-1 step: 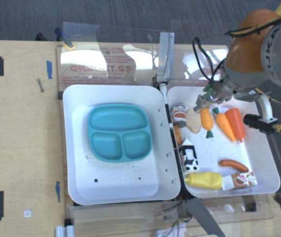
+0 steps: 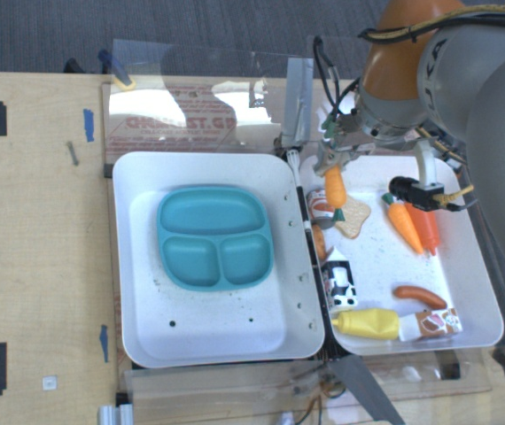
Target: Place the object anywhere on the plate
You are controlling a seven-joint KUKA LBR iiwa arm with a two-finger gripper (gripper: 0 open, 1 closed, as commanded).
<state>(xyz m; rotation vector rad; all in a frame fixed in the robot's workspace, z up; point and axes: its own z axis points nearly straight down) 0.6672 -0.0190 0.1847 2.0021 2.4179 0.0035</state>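
A teal three-compartment plate (image 2: 213, 237) lies in the left white bin (image 2: 137, 326). My gripper (image 2: 334, 161) hangs over the far left part of the right bin (image 2: 478, 317), close to the divider between the bins. Its fingers are shut on the top of a small orange carrot-shaped piece (image 2: 334, 189), which hangs upright below them, just above a slice of toy toast (image 2: 353, 220). The gripper is to the right of the plate, past the bin wall.
The right bin also holds a carrot (image 2: 410, 225), a sausage (image 2: 419, 297), a yellow banana-like toy (image 2: 368, 324), a black-and-white cow figure (image 2: 339, 283) and a small packet (image 2: 436, 324). A clear panel (image 2: 199, 113) stands behind the left bin.
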